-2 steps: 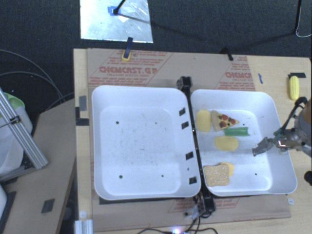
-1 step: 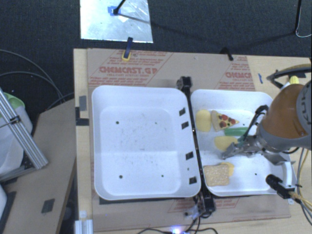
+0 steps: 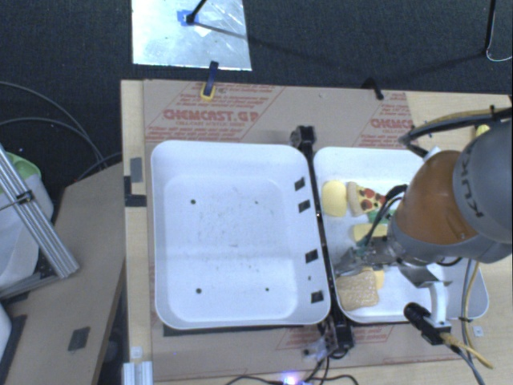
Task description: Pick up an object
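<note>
The right bin [image 3: 377, 160] holds several small toy food items. A pale yellow rounded piece [image 3: 334, 198] lies near its left wall, with a red and yellow patterned piece [image 3: 369, 200] beside it. A tan bread-like slab [image 3: 358, 289] lies in the near left corner, and a yellow-green piece [image 3: 367, 232] sits in the middle. The arm with its orange band [image 3: 433, 207] hangs over the bin. My gripper [image 3: 358, 260] is low in the bin just above the tan slab, beside the yellow-green piece.
The left bin [image 3: 232, 231] stands beside the right one, split from it by a black clamped divider [image 3: 317, 231]. Both rest on a cardboard sheet [image 3: 264, 107]. Cables run along the right side near the arm, and a metal frame [image 3: 32, 215] stands at far left.
</note>
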Motion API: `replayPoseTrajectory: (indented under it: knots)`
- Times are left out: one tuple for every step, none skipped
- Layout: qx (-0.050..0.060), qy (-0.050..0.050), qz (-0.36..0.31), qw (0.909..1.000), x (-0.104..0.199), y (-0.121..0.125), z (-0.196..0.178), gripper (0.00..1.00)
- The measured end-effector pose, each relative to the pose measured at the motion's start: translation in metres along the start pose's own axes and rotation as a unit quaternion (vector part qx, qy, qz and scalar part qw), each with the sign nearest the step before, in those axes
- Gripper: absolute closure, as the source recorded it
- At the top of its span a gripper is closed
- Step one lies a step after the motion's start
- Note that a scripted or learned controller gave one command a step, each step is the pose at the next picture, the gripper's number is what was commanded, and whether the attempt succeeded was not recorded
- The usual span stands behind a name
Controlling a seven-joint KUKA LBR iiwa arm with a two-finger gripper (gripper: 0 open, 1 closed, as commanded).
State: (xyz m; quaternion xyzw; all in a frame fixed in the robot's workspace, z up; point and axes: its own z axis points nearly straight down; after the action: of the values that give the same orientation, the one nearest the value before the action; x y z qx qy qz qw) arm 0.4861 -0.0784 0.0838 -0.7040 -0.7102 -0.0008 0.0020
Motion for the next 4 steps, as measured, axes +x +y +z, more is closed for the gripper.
replayPoseTrajectory:
  knots:
    - [-0.004,-0.003,0.003,1.0000,-0.005,0.002,-0.012,1.00]
    - [-0.006,0.000,-0.002,1.0000,0.075,0.003,-0.105,1.00]
    - [-0.009,0.001,-0.003,1.0000,0.157,0.003,-0.238,1.00]
    - [-0.010,-0.002,0.005,0.9999,0.097,0.002,-0.361,1.00]
